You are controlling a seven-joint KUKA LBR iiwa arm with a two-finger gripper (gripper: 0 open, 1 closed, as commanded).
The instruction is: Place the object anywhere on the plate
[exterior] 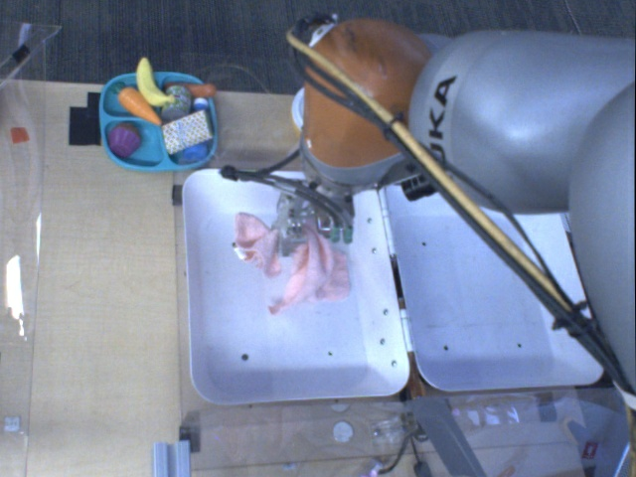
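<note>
Within the left white bin (214,366) lies a crumpled pink cloth (298,266); the claw (310,225) sits upon it, seemingly touching, its grip state indiscernible. Blue compartment plate (117,157) holds toy food.

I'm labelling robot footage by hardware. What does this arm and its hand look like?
A bulky grey arm marked KUKA in black letters, with a rounded orange band above the wrist. Black and tan cables run along it. The hand is small, metallic grey, with green parts.
</note>
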